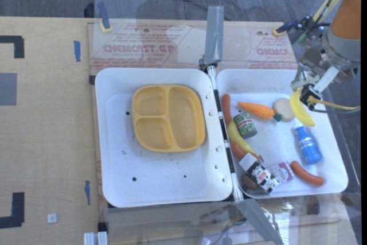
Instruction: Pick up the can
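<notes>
The can (245, 124) is small and dark green with a label, and it lies tilted in the right bin (335, 135), left of centre. An orange carrot (256, 110) is just above it and a yellow banana (237, 137) just below it. My gripper (304, 82) hangs over the bin's upper right corner, well to the right of the can and apart from it. It is above a second yellow banana (302, 111). Nothing shows in its grasp.
The right bin also holds a beige ball (282, 107), a blue bottle (308, 146), two sausages (307, 174) (226, 106), a cow-patterned carton (261, 175) and a pink wrapper (282, 171). A yellow divided plate (169, 117) lies in the left bin (114, 169).
</notes>
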Motion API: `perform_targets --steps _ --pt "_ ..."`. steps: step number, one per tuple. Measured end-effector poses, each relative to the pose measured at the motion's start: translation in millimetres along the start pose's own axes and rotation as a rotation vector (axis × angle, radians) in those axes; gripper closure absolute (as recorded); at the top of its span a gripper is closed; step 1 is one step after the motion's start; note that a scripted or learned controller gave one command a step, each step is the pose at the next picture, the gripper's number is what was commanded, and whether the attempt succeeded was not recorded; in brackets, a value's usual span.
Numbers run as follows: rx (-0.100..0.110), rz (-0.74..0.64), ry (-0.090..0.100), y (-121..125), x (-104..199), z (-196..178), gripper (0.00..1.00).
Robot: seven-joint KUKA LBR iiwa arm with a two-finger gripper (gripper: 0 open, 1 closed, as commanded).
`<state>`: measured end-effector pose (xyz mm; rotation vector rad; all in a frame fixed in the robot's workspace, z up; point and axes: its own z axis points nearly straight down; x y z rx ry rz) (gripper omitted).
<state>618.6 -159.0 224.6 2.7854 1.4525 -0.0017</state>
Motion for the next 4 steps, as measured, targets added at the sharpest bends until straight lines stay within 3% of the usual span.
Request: perform_targets --steps 1,2,3,4 --pt "0.001 -0.002 0.0 -0.5 0.9 0.3 0.0" --pt "-0.004 0.112 0.002 -21.5 46.2 137.7 0.0" --pt "-0.001 0.265 0.001 38.7 -14.7 139.0 0.0" --pt "0.0 0.254 0.0 35.5 5.1 137.0 0.0"
